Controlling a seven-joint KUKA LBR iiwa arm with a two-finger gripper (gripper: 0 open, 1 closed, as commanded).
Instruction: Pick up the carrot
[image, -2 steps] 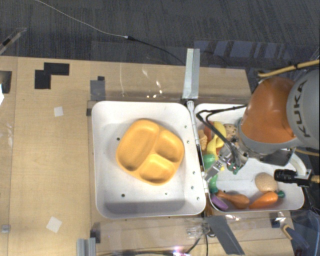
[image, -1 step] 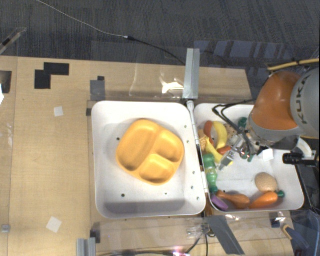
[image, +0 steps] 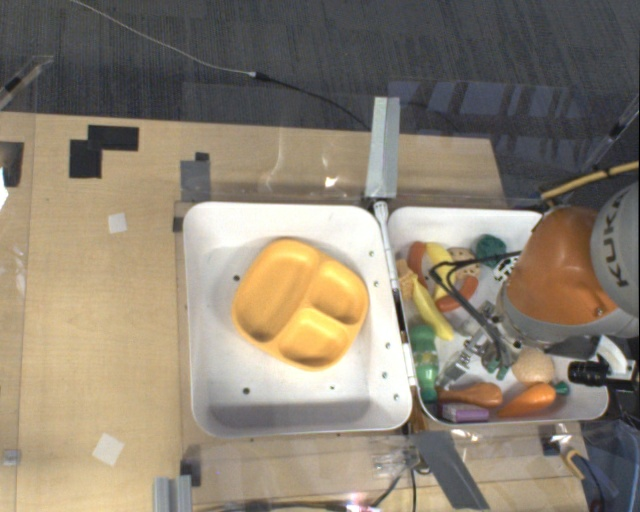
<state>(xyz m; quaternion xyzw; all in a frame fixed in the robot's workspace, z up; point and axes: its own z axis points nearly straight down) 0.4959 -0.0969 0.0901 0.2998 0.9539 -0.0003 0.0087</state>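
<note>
The carrot (image: 529, 399) is an orange tapered piece lying along the front wall of the right bin (image: 590, 408), near its front right corner. My gripper (image: 470, 356) hangs low over the middle of that bin, among the toy foods, a little to the left of and behind the carrot. Nothing shows between it and the carrot but a beige rounded piece (image: 533, 368). The orange wrist band (image: 560, 265) and the grey arm hide the right part of the bin.
The left bin (image: 210, 400) holds a yellow divided plate (image: 300, 303). Crowding the right bin are a yellow piece (image: 430, 303), a green piece (image: 426, 372), a red-orange piece (image: 470, 393), a purple piece (image: 464, 412) and a teal piece (image: 490, 245).
</note>
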